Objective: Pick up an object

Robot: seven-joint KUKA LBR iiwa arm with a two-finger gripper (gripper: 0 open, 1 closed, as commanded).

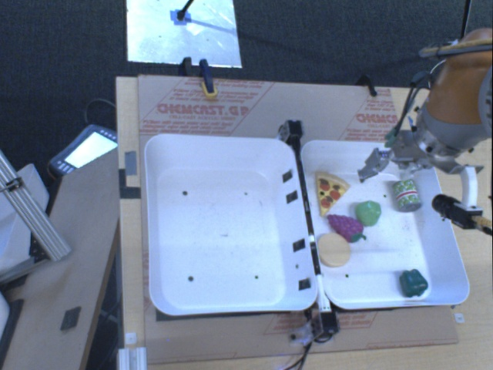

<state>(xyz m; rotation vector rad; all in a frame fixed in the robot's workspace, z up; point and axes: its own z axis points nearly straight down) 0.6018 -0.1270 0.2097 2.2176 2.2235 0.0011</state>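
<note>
The gripper (pixel 383 163) hovers over the right bin (pixel 447 272), near the can (pixel 406 194); whether its fingers are open, nobody can tell.

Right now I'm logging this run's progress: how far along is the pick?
Done: the arm has reached over the right bin, its pincer above the far end near the pizza slice. In hand: nothing visibly gripped. Left: the whole pick; pizza slice, green ball, purple grapes, tan disc, can and green pepper all lie in the bin.
</note>
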